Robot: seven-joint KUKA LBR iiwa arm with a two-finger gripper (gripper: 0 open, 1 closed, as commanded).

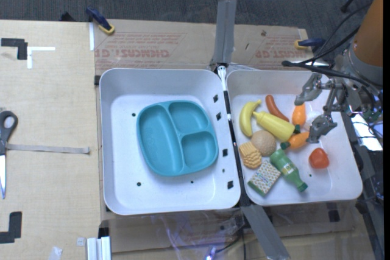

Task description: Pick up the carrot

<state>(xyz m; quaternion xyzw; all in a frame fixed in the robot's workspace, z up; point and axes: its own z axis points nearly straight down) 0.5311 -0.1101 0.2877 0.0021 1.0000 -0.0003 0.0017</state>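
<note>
On plywood bench [49, 106], two white bins [116, 131], teal tray [177, 137], carrot [298, 114].

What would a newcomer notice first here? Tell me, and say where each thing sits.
The teal divided plate stands out first, lying alone in the left bin. Next comes the bright heap of toy food in the right bin: a banana, a green bottle, a tomato. The tool hangs over that bin's far right side, just above the carrot.

— What's on the bench [49, 100]?
— I see two white bins, left [113, 149] and right [344, 182], touching side by side. Scissors [5, 137] lie at its left edge, cardboard [158, 45] behind the bins.
</note>
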